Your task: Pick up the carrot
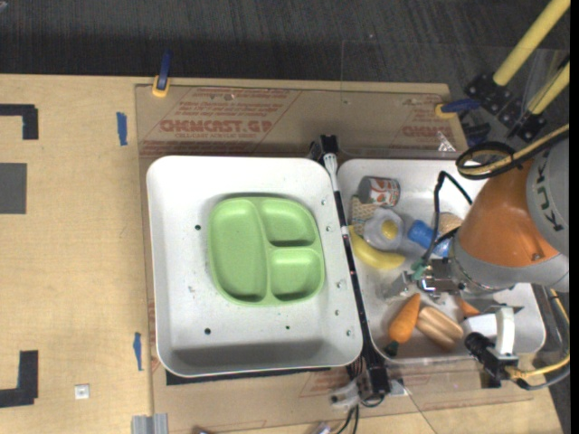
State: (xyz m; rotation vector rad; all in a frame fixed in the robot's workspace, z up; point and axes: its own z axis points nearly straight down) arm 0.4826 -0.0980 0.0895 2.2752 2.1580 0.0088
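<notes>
Lying in the right bin (pixel 534 333), the carrot (pixel 404 319) is seen just below-left of the gripper (pixel 431 277), not held; finger state cannot be told. Both bins are set on a wooden bench (pixel 72 269), dark carpet (pixel 271 16) behind

You see the carrot (pixel 404 319) lying in the right bin (pixel 534 333) at lower right of the frame, touching a tan roll (pixel 438 326), the arm (pixel 507 233) just above.

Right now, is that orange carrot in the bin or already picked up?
In the bin. The carrot lies on the right bin's floor beside a tan wooden piece.
</notes>
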